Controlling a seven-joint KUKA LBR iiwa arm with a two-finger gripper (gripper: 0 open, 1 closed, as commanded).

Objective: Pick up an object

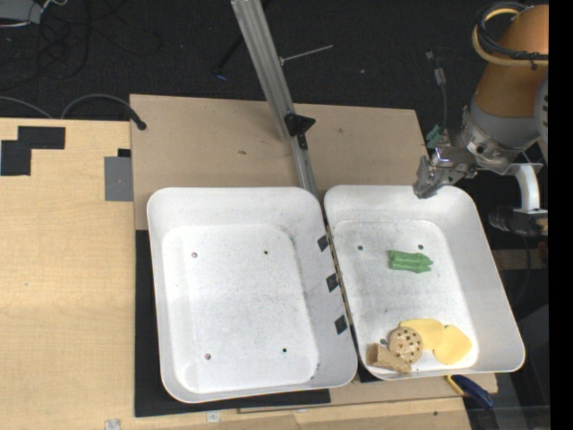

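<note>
We judge the green piece [409,261] light and probably soft — best pinched across its short width. The gripper [428,184] hangs over the right bin's [501,312] far rim — released or clenched, we cannot tell.

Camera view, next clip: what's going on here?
A grey and orange arm reaches in from the right, its gripper over the far rim of the right bin. Nothing shows between its fingers. A green object lies mid-bin; yellow pieces and a brown dotted piece sit at the near edge.
</note>
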